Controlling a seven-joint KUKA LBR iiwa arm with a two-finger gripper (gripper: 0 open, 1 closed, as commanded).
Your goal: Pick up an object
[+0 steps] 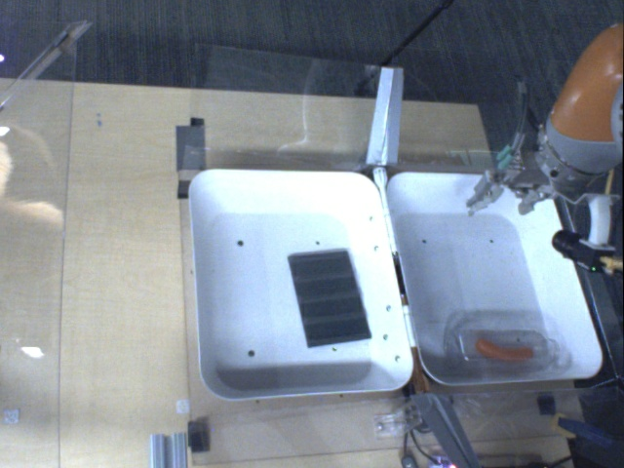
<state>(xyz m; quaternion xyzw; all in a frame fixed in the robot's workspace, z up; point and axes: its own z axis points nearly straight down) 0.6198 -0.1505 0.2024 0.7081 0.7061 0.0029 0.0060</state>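
A dark ribbed rectangular pad [330, 296] lies flat near the middle of the left bin [219, 261]. In the right bin [439, 252], near its front edge, sits a clear plastic case [502, 341] with an orange-red item [504, 350] inside. My gripper [504, 193] hangs over the right bin's far right corner, well apart from the case and the pad. Its fingers are spread, and nothing is between them.
A metal post [384, 128] stands at the back where the two bins meet. The arm's orange band [591, 96] and cables [583, 242] fill the right edge. A light wooden bench [97, 291] stretches out to the left of the bins.
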